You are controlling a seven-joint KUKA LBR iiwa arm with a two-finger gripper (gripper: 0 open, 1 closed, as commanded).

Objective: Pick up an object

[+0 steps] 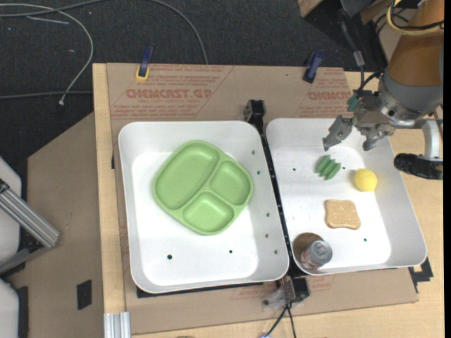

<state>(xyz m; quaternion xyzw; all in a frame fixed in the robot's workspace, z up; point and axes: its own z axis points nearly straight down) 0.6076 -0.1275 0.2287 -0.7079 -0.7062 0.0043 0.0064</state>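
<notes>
Camera view: two white bins are seen side by side, and the arm is seen reaching in from the right over the right bin (405,220).
Gripper: the gripper (351,138) is seen spread open above the far part of the right bin, nothing between its fingers (336,135).
Nearest candidate: a small green ribbed piece (328,167) is found just below the gripper, lying flat on the bin floor, apart from both fingers.
Other candidates: a yellow lemon-like ball (365,180) is placed just beside the green piece, a toast-shaped slice (342,214) nearer the front, a round brown-and-silver item (313,251) at the front left corner.
Left bin: a green divided plate (203,186) is laid in the left bin (141,259), well apart from the arm.
Risk one: the green piece is judged low and thin, so it could be skimmed over and the fingers closed on air.
Risk two: the piece could be nudged sideways by one finger if the descent is off-centre, and pushed toward the yellow ball.
Risk three: the ball could be rolled away if it is clipped.
Risk four: the bin floor could be struck if the descent is carried too deep.
</notes>
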